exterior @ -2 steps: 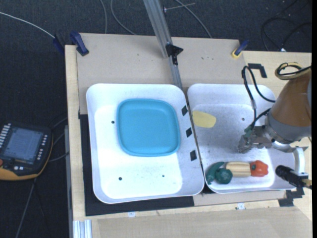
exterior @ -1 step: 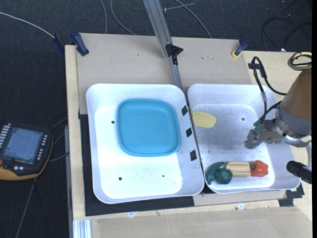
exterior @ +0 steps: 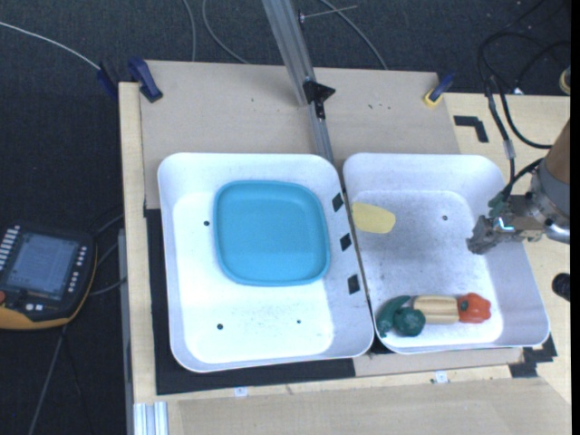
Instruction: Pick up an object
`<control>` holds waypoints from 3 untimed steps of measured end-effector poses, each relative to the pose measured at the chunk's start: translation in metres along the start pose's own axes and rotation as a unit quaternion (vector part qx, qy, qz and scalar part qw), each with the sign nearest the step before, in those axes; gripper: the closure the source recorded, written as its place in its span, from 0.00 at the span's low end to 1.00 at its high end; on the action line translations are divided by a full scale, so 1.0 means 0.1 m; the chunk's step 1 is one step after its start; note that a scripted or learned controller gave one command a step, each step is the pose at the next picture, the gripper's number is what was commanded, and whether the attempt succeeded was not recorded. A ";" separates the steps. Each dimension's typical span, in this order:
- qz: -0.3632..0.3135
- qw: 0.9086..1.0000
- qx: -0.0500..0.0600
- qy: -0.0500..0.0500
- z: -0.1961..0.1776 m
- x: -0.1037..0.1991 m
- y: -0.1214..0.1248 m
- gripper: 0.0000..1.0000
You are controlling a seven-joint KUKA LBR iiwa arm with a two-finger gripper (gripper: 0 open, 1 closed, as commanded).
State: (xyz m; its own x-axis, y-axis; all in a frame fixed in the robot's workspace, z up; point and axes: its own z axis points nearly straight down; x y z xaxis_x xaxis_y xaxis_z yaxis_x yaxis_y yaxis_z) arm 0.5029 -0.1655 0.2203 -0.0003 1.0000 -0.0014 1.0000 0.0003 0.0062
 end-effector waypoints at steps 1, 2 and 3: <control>0.000 1.000 0.002 0.000 -0.20 0.00 0.01 1.00; -0.002 1.000 0.003 0.001 -0.11 0.56 0.12 1.00; -0.002 1.000 0.002 0.001 -0.21 1.06 0.30 1.00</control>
State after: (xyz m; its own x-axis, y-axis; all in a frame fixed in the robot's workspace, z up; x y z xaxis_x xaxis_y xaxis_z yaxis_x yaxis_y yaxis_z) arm 0.5323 -0.0591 0.2412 -0.0053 1.0000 0.0011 1.0000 0.0053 0.0014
